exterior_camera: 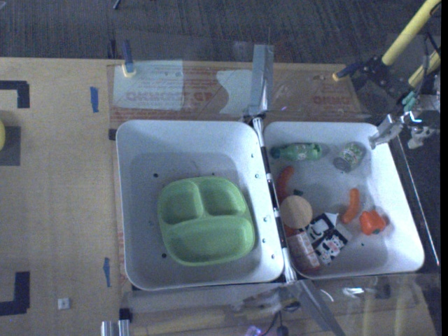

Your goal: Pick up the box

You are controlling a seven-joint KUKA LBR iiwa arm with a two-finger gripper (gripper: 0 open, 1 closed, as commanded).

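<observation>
Two white bins sit side by side; the left bin (133, 159) carries one green divided plate (205, 220), and I'll place everything else from that plate. The right bin (402, 208), to the plate's right, holds the clutter: one box (327, 236), black-and-white printed, low in the bin just right of a tan ball (296, 211); one reddish packet (305, 252) touching the box; one green bottle (297, 151); one small can (349, 156); three orange-red pieces. The gripper (392, 126) hangs over that bin's far right corner, well apart from the box; whether its fingers are spread I cannot tell.
</observation>
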